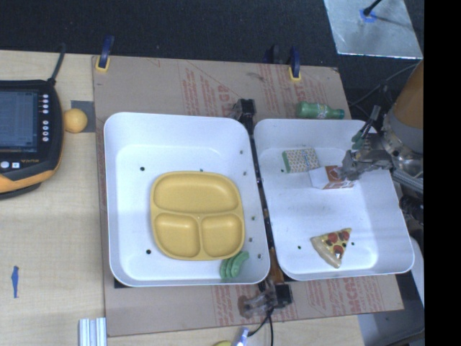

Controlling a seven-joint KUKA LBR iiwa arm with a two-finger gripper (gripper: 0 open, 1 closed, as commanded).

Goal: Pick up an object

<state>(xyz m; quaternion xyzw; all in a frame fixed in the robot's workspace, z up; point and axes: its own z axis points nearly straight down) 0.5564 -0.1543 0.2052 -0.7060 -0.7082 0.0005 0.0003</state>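
Note:
In the right bin [374, 225] lie a toy pizza slice [333, 245] near the front, a speckled green-grey pad [300, 159] at the back, and a small white packet with red print [328, 178] beside the pad. My gripper [351, 166] reaches in from the right and hangs low at the packet's right end, touching or just over it. The left bin [122, 135] holds a yellow divided plate [196, 213] and a small green toy [233, 266] at its front right corner.
A green bottle [319, 110] lies on the cardboard behind the right bin. A teach pendant [25, 135] and a yellow ball [75, 120] sit on the bench at the left. Clamps hold the cardboard's back edge.

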